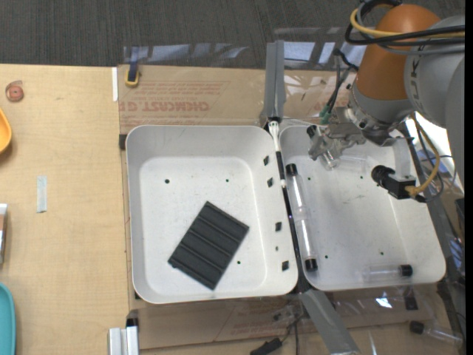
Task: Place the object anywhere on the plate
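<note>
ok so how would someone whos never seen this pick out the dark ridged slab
Start with the two white bins side by side and take the left bin, away from the arm. The dark ridged slab lies flat on its floor, toward the near edge, turned at a slant. It is the bin's one big dark thing, a grooved rectangle among tiny black specks.

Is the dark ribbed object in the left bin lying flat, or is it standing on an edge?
Lying flat. The dark ribbed object shows its whole broad face to the camera, turned diagonally on the floor of the left bin.
</note>
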`<state>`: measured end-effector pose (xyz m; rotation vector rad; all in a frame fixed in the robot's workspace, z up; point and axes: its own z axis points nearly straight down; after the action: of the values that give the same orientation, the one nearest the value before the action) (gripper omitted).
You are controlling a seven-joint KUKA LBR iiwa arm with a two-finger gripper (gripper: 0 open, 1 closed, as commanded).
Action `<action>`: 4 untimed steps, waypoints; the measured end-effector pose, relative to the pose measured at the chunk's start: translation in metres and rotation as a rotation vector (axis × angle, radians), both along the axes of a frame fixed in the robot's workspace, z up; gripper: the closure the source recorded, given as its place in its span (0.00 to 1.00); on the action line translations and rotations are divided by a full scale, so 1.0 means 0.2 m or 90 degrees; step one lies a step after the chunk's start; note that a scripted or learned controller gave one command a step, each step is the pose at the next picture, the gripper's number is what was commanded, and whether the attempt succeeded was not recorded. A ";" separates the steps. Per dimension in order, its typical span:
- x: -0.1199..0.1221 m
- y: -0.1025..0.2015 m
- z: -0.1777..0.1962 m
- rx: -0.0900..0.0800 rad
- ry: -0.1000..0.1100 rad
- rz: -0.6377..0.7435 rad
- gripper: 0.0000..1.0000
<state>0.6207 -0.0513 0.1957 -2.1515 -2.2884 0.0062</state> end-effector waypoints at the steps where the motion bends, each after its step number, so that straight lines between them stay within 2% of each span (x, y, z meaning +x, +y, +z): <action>1: 0.11 0.36 0.23 0.001 -0.002 0.268 1.00; 2: 0.16 0.46 1.15 0.001 -0.002 0.622 1.00; 3: 0.14 0.42 1.23 0.001 -0.003 1.037 1.00; 4: 0.20 0.69 0.97 0.003 -0.002 1.354 1.00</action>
<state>0.6598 0.0870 0.3896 0.9546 -2.9955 -0.0031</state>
